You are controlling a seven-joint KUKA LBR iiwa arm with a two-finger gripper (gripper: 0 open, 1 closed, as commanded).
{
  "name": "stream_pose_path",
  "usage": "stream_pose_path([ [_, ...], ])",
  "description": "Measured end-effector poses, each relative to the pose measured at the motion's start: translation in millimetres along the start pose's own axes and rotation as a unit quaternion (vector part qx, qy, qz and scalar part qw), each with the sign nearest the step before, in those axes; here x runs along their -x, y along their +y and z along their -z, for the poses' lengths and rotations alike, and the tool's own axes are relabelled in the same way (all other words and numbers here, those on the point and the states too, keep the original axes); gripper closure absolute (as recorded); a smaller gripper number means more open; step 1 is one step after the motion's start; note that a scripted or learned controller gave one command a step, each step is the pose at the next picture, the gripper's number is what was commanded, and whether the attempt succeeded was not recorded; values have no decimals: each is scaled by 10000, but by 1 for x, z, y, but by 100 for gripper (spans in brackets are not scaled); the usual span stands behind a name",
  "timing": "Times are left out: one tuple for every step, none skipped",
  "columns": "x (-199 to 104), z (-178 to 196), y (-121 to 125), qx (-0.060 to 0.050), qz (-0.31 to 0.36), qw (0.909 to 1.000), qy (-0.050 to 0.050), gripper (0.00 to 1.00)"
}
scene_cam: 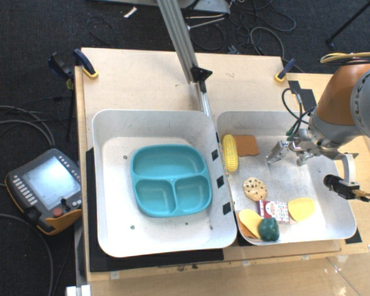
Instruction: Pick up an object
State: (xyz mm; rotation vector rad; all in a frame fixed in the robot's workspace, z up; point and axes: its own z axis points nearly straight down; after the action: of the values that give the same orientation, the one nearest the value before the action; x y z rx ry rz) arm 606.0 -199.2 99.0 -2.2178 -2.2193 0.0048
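The right bin point(333, 227) holds several small items: a yellow corn cob point(230, 153), a brown toast slice point(246, 145), a round cookie point(254, 189), a small pink and white carton point(272, 209), a yellow piece point(301, 209), another yellow piece point(249, 222) and a dark green lump point(269, 229). My gripper point(288, 157) hovers over the bin's bare upper middle, right of the toast and above the cookie. It is open, its fingers spread wide with nothing between them.
The left bin point(111, 227) carries a teal divided plate point(171, 180). A slanted metal post point(180, 32) meets the bench between the bins. Yellow clamps point(86, 65) point(283, 71) grip the bench's far corners. A teach pendant point(46, 190) lies on the floor at left.
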Motion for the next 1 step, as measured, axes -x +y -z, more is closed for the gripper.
stream_pose_path([
  [0, 14, 2, 36, 3, 10000, -11, 100],
])
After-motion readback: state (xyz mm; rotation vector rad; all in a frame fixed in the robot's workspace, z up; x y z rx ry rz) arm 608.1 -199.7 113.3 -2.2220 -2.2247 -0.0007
